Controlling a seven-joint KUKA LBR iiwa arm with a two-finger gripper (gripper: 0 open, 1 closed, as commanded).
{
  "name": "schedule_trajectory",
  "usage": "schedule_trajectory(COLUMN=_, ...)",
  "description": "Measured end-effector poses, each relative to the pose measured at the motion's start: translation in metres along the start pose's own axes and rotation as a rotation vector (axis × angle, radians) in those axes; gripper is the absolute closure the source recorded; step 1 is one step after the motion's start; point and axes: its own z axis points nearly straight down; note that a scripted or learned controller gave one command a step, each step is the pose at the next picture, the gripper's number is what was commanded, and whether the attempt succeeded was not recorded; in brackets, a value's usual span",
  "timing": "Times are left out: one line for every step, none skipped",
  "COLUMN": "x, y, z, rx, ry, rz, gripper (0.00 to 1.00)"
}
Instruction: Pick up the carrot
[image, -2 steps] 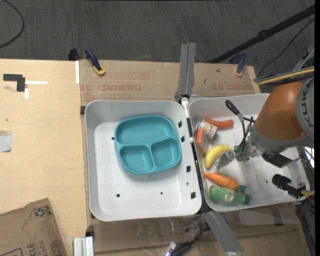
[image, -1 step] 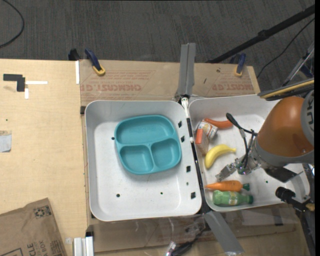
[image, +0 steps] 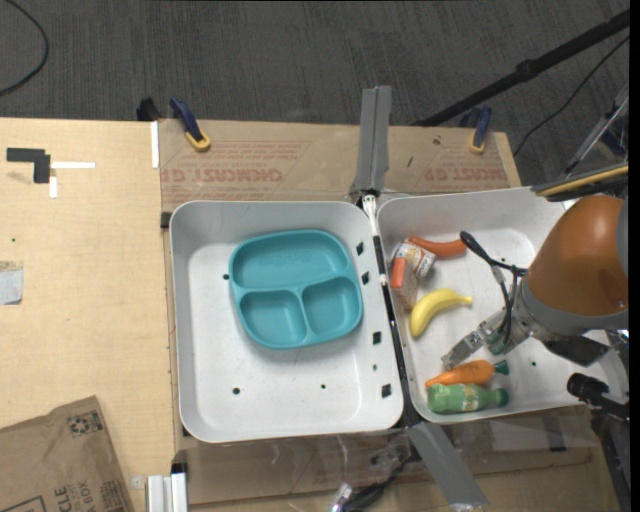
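Left bin (image: 190, 330): teal divided plate (image: 296, 288), near centre. Right bin (image: 440, 215): carrot (image: 462, 375) by the front edge, long axis left-right (tip left, green end right), touching a green bottle (image: 466, 399). Gripper (image: 478, 343) hovers just above the carrot, gripping nothing; finger spread indeterminate.

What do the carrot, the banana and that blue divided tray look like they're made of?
The carrot looks like smooth moulded plastic: even orange, faint sheen, so probably toy food. The banana seems the same, uniformly yellow and glossy. The blue divided tray looks like matte hard plastic, with rounded moulded compartments. None can be confirmed by sight alone.
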Motion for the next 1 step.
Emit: schedule_trajectory(x=-0.0030, y=0.0008, z=-0.0107, rx=-0.004, ry=-0.006, rz=0.006, gripper=1.00)
